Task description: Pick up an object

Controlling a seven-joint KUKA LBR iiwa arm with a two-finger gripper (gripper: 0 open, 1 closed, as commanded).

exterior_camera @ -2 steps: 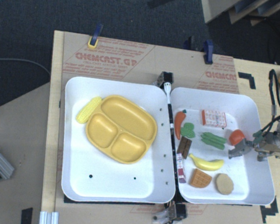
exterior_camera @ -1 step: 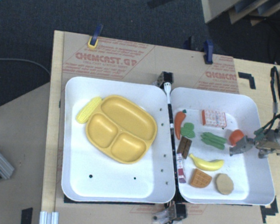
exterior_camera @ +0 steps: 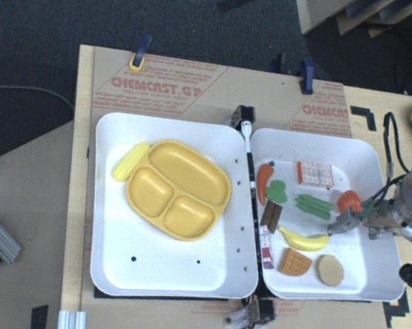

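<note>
Nearest the cam: clamp w/ cables [exterior_camera: 251, 316] at the table's [exterior_camera: 201, 85] front edge, betw. the two bins. Just above it, right bin [exterior_camera: 378, 282], front row: waffle piece [exterior_camera: 294, 262] and round tan cookie-like item [exterior_camera: 330, 270], side by side, close but apart. Behind them banana [exterior_camera: 303, 240], lying crosswise. Brown bar [exterior_camera: 272, 216] stands near the bin's left wall, w/ a green leafy piece [exterior_camera: 276, 191] and a carrot [exterior_camera: 263, 182] just beyond. Mid-bin: green bean pod [exterior_camera: 313, 205]; far side: a white/red packet [exterior_camera: 314, 173]. Tomato [exterior_camera: 349, 201] sits toward the right, next to the end effector [exterior_camera: 341, 226].

End effector comes in from the right, low over the right bin, tip betw. tomato and banana's right end. Nothing seen clamped in it; can't tell if it's apart or together.

Left bin [exterior_camera: 105, 259]: yellow 3-compartment tray [exterior_camera: 179, 189], tilted diag., w/ corn cob [exterior_camera: 130, 160] touching its upper-left rim.
</note>
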